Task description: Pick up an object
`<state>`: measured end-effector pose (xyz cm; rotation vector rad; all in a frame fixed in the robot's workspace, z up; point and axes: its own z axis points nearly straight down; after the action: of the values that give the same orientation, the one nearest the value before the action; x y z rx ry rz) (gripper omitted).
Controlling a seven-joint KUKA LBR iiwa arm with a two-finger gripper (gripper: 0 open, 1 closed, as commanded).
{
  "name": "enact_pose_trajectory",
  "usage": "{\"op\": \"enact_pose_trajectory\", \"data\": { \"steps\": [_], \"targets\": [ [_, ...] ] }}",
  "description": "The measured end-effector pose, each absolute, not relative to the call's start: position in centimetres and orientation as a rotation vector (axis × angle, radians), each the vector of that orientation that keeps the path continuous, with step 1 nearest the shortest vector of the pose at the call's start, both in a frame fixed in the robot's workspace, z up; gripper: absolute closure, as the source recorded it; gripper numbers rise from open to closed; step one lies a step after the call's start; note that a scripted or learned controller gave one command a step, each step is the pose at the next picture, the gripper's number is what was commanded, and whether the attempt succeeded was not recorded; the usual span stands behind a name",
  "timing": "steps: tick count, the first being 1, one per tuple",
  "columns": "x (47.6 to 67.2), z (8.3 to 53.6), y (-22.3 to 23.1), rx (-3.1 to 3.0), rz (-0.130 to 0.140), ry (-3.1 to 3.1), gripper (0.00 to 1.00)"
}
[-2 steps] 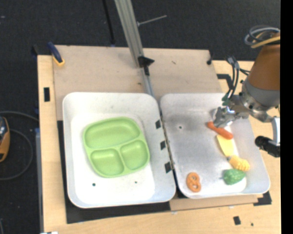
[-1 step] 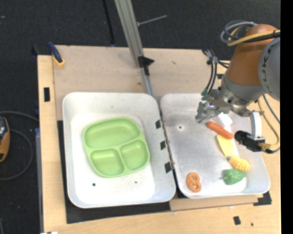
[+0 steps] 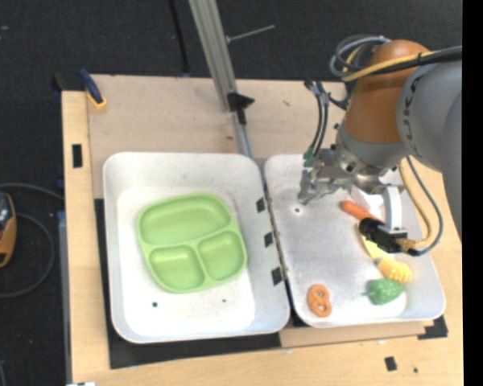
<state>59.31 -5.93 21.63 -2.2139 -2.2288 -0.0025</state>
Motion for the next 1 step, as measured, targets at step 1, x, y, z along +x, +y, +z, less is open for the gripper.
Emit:
{"op": "enact_pose_trajectory", "data": {
  "steps": [1],
  "targets": [
    [59.9, 23.32, -0.55, -2.214, -0.005, -2.231, 1.0]
  ]
}}
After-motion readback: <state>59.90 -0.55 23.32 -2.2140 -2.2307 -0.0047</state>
